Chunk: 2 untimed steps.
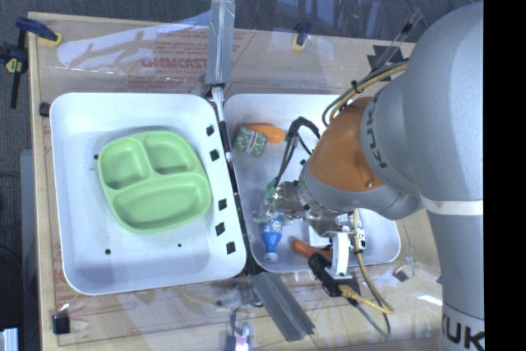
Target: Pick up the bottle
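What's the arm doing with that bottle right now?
Gripper low in right bin, just above bottle. Bottle lying on bin floor, blue cap toward the front. Orange item right beside it.

Green divided plate (154,181) lies in my left bin (74,259); orange carrot (265,132) in right bin (386,247); blue clamps (37,30) on worktop (49,78) edge.

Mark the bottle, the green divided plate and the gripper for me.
bottle (271,241): camera view, blue cap end
green divided plate (154,181): camera view, centre ridge
gripper (275,205): camera view, wrist tip above the bottle
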Tool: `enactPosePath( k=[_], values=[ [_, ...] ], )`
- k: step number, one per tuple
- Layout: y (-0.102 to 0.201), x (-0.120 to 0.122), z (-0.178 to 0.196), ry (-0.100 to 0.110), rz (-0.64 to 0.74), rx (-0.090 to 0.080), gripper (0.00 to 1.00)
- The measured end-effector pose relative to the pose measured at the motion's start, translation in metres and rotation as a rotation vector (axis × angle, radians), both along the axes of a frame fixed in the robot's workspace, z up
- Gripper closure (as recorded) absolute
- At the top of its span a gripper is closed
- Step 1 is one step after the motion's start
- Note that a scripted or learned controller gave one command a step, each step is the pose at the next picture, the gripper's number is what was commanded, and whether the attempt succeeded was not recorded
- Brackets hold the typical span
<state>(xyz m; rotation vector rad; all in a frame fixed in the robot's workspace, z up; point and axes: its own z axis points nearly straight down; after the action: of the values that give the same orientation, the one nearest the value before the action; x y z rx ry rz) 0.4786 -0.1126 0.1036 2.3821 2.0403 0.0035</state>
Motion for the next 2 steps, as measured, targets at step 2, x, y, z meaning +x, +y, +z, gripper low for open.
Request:
enactPosePath(
  k=[2],
  values=[
    [0.085,0.016,0.185,0.008,0.014,0.003,1.00]
  ],
)
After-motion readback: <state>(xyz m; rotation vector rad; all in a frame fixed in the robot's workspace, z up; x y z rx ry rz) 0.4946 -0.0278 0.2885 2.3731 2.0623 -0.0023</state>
